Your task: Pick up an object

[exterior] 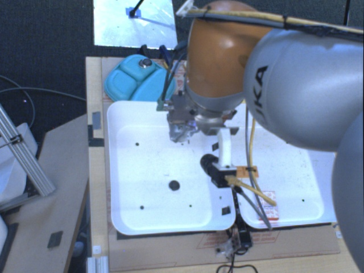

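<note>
We see the gripper (183, 131) low over the left bin (131, 169), near its far wall. Whether its jaws are wide or closed, we cannot tell. A dark disc (174, 185) lies on the bin floor, apart.

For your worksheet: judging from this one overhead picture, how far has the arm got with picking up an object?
Done: the gripper is over the left bin. In hand: nothing visible between its fingers. Left: grasping and lifting something, perhaps the small dark disc on that bin's floor.

Fixed overhead view, slanting onto bins (136, 152)
</note>
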